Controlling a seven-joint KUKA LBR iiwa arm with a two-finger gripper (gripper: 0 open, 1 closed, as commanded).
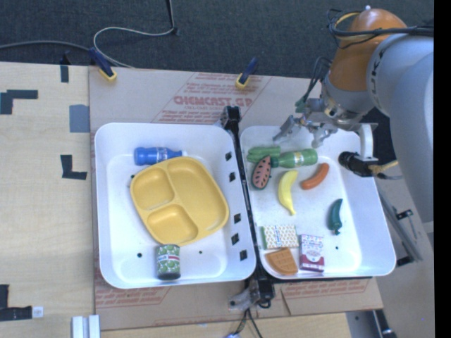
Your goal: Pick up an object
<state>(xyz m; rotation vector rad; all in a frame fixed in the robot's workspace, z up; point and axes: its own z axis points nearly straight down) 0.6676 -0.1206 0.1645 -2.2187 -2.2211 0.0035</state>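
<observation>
Progress, as you can judge it from above, is at the approach stage: nothing has been lifted yet. Your gripper (pixel 304 127) hangs over the far edge of the right bin (pixel 366 248), its fingers (pixel 287 129) spread apart with nothing between them. Just below and in front of them lie the nearest candidates: a green cucumber (pixel 264 153) and a green bottle (pixel 296 159) end to end, a watermelon slice (pixel 261 172) touching the cucumber, a banana (pixel 287 191) and an orange sausage (pixel 315 176) beside it. Further toward you rest a dark green pepper (pixel 335 215), a cracker box (pixel 280 236), a red carton (pixel 311 253) and a waffle-like piece (pixel 283 260).

The left bin (pixel 113 210) carries a yellow divided plate (pixel 179 198), a blue bottle (pixel 156 155) behind it and a small green can (pixel 168 261) in front.

What is left, I'd say, is everything that counts: descend onto one item, close on it, and raise it clear. The cucumber or bottle looks closest to the fingers.
</observation>
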